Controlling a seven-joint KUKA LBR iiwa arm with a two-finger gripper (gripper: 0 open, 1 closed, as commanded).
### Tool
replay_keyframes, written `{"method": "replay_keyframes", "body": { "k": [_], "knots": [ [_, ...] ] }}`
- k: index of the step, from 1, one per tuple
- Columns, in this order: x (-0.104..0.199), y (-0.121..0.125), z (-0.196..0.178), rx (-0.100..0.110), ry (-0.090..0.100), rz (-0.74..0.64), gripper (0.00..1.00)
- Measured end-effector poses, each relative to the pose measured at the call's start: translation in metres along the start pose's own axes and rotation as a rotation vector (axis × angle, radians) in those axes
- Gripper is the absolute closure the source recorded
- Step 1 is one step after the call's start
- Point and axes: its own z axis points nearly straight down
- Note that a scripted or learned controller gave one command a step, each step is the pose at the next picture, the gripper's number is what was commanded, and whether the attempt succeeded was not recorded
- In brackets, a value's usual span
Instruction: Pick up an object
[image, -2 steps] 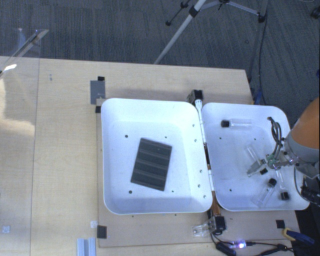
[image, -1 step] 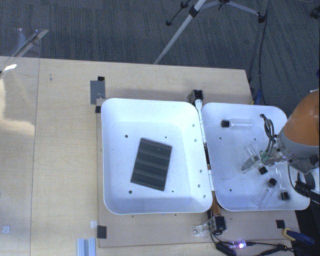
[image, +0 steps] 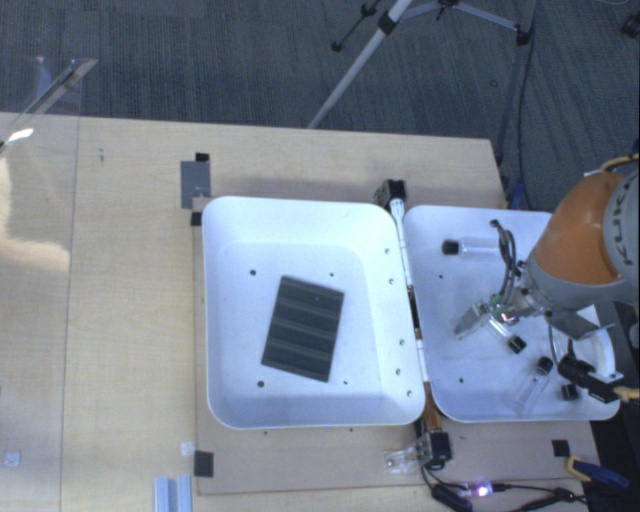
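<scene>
Ridges run across a dark grey rectangular slab (image: 303, 328), four or five raised bands on its face, as it lies flat and slightly turned on the floor of the left bin (image: 235, 225), well away from the tool (image: 490, 312) and across the bins' shared rims from it. The tool hangs low over the right bin (image: 450, 395) at the end of the arm (image: 585, 245), whose orange band fills the space just behind it; pale metal fingers (image: 468, 322) angle out toward the slab's side, but whether they are spread or pressed together cannot be told, and nothing can be seen between them. Beyond the tool, toward the bin's far rim, lies a clear tube with a dark cap (image: 468, 246). Nearer the camera, several small dark pieces (image: 516, 344) lie scattered on the bin floor, too small to name. Black clamps (image: 392, 189) sit at the bins' corners on the pale wooden surface (image: 100, 330). The arm hides part of the right bin, and the picture's edge cuts off that bin's outer side. A cable with a small lit point (image: 483, 490) trails along the near edge.
</scene>
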Motion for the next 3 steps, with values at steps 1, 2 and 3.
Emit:
{"method": "replay_keyframes", "body": {
  "k": [1,2,3],
  "knots": [
    [0.038,0.022,0.000,-0.001,0.000,-0.038,0.00],
    [0.019,0.042,-0.114,0.007,0.003,-0.078,0.00],
    [-0.025,0.003,-0.095,0.008,0.003,-0.112,0.00]
  ]
}}
